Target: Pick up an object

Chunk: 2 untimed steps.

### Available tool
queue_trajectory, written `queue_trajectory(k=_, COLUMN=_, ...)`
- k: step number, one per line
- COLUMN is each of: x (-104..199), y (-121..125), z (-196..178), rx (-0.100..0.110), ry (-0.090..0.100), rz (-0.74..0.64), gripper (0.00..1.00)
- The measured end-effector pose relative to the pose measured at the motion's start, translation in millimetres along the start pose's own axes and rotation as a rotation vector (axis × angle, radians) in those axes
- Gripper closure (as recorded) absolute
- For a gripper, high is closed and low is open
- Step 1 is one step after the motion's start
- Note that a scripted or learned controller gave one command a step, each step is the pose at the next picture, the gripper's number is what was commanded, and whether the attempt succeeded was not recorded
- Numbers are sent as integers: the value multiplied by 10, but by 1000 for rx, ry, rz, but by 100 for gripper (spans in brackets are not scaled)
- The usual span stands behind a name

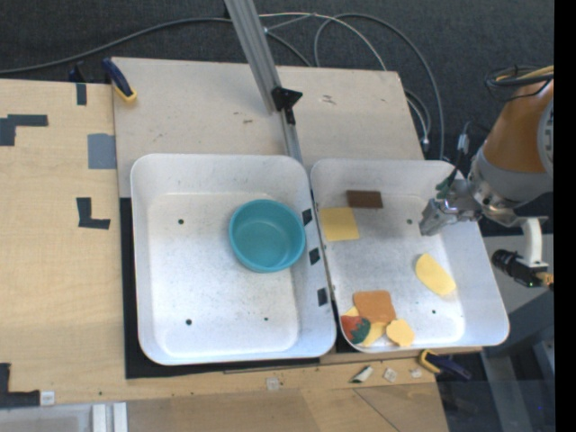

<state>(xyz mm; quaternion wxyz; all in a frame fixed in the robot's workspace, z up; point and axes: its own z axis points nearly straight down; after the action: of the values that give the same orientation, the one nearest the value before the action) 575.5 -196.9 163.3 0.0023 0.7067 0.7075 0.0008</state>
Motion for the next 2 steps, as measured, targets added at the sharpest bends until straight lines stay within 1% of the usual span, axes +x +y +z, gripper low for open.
queue_trajectory(k=1, x=1, y=10, z=-398, rx=1, ry=1, rz=-1, gripper=100)
queue_trajectory(k=2, x=576, y=156, z=-335, rx=5, ry=4, rz=-6, gripper=100)
